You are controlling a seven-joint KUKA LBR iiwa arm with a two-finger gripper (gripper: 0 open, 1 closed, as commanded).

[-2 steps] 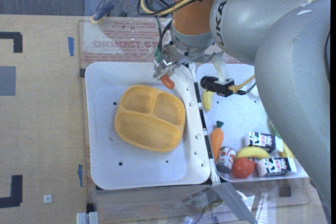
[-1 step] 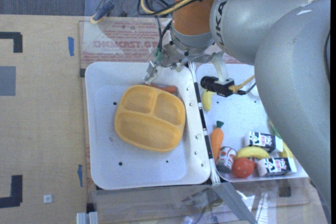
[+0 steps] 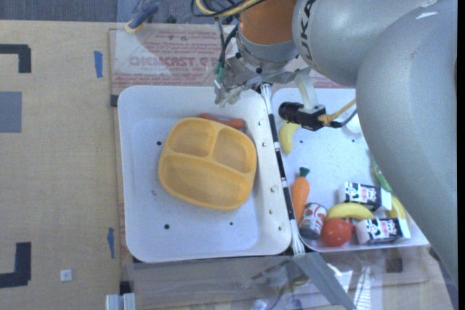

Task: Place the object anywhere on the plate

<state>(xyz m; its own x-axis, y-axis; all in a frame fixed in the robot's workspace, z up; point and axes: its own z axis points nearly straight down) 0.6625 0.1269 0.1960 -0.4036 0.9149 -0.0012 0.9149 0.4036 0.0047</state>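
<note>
The grey arm with its orange band reaches in over the far edge of the left shallow white bin, its gripper hanging just above the far rim of the yellow three-compartment plastic plate. Whether the fingers are apart or together I cannot tell; the view is too blurred there. A red object, possibly a toy food piece, lies in the bin just behind the plate's far edge, under the gripper. The right white bin holds an orange toy carrot, a red toy tomato and a yellow toy banana.
</note>
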